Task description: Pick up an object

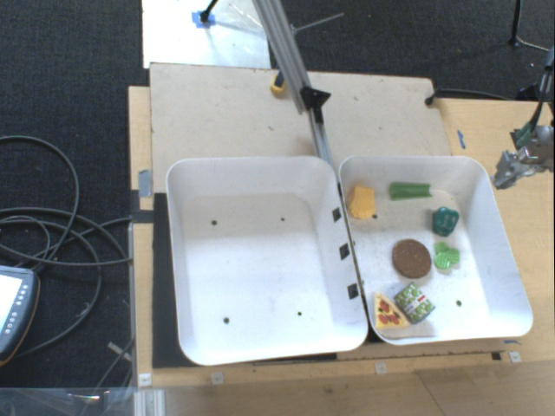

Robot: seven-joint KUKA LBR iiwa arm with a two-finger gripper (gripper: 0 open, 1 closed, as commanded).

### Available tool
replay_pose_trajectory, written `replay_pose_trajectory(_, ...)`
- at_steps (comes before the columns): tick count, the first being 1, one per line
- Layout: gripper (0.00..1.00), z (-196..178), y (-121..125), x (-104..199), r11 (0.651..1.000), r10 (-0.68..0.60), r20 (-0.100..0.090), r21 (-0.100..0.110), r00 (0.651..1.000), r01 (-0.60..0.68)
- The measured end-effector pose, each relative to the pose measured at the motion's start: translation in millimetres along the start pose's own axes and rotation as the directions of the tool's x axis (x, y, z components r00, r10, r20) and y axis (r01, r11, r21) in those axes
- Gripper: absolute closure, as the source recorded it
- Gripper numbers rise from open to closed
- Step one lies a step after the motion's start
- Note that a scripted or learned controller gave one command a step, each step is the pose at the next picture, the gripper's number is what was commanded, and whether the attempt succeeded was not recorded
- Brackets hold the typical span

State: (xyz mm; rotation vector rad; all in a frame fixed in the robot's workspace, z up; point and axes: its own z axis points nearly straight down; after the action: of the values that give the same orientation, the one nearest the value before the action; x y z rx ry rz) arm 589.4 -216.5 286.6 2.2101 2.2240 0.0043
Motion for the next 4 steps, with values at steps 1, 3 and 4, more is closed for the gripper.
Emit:
replay_pose_trajectory(1,1.0,-3.3,-6.7,52.2,1.0,-0.004,-0.004,0.004,1.0,0.004)
replay_pose_trajectory(3,1.0,16.2,-18.9,157.6,1.0,-0.004,-0.005,0.006,1.0,0.004)
replay_pose_trajectory(4,1.0,34.2,-23.7,208.6,1.0,-0.004,-0.005,0.007,1.0,0.004)
